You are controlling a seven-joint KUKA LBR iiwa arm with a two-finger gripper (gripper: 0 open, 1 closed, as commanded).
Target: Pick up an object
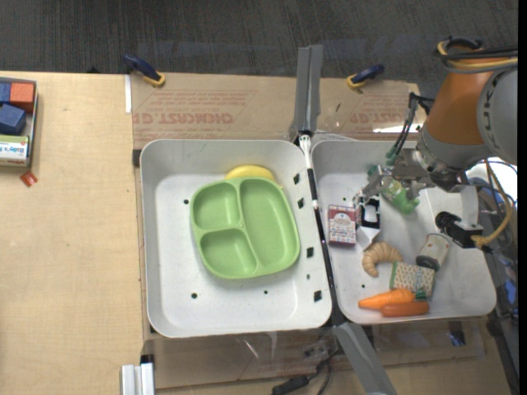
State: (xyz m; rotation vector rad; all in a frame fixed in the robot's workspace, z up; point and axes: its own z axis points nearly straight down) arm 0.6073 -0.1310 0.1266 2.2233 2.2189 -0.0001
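My gripper [392,188] hangs low over the back of the right bin [461,307], at the end of the grey arm with its orange band [461,109]. A small green object [403,197] sits right at the gripper's tip; whether it is gripped is hidden by the wrist. Below and to the left lie a dark red box [342,225], a small black and white item [369,214], a croissant [381,256], a carrot [394,303], a patterned packet [412,278] and a pale cylinder [433,250].
The left bin [165,303] holds a green divided plate [244,226] with a yellow object [249,172] behind its far edge. A box of blue and red blocks [16,118] stands at the bench's far left. Clamps [145,70] hold the cardboard behind the bins.
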